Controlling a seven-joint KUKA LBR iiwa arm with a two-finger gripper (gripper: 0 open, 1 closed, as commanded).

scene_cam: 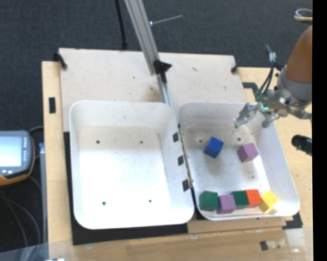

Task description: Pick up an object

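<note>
The right bin holds a blue cube near its middle and a purple cube to its right. Along the front wall lie a green cube, a purple cube, a second green cube, an orange cube and a yellow cube. My gripper hangs over the bin's back right part, above and behind the lone purple cube. Its fingers are spread open with nothing between them.
The left bin stands beside the right one, sharing the middle divider. A slanted aluminium post rises behind the bins. A small screen device sits off the bench at far left.
</note>
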